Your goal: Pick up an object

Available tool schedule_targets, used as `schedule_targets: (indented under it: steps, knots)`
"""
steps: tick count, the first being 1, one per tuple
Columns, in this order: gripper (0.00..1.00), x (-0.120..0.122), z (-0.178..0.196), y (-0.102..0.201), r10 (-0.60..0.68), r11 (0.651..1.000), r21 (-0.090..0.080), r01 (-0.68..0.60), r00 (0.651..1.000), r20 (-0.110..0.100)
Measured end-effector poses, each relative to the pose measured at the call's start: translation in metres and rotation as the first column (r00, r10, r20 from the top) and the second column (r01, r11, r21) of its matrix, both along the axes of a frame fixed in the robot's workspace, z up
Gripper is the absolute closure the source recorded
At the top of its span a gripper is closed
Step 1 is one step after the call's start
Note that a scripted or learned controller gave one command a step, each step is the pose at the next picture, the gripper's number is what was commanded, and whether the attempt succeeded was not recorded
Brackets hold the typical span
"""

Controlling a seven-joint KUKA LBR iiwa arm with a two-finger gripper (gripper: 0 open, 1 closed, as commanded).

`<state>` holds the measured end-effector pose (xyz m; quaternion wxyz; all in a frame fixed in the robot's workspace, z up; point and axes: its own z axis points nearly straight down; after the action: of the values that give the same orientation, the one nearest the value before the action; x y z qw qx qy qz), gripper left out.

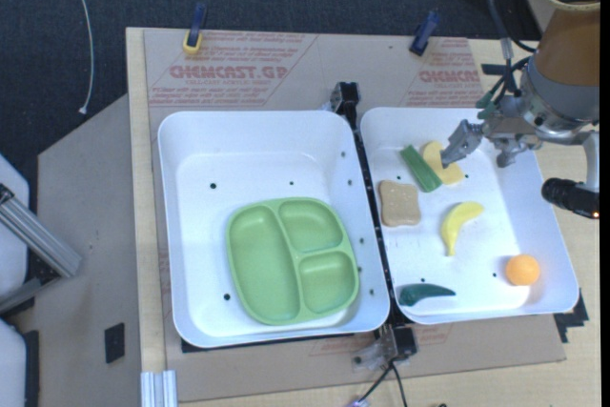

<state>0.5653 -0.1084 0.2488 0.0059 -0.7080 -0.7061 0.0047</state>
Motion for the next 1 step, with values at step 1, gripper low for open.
schedule_targets:
  steps: [1]
  knots:
    - [0.0, 0.0023, 0.0071, 0.0002, 0.003, 1.0, -0.001, -0.002, 1.0, 0.014]
